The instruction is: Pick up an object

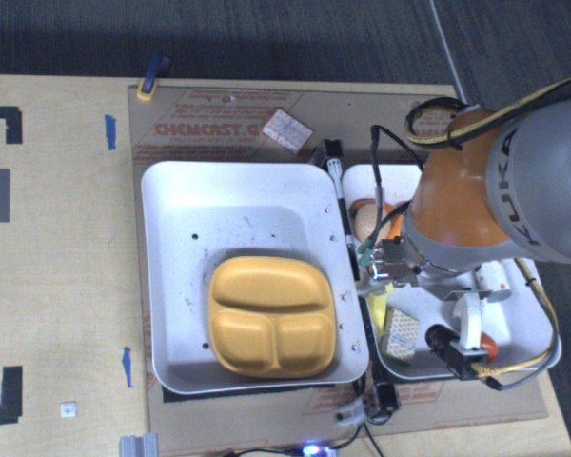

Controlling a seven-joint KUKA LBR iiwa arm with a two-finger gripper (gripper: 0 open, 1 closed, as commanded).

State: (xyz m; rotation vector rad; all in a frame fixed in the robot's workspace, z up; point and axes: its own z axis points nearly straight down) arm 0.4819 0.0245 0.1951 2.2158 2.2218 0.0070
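One arm (500, 193) low over the right bin (542, 327), wrist down.

Mustard-yellow tray (271, 314) in white bin (171, 255); orange-banded grey arm (495, 198).

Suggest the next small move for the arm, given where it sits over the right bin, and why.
Probably a short lift straight up. The arm hangs low over the right bin and covers most of what lies there, so a grasp can't be confirmed. The yellow tray lies untouched in the left bin.
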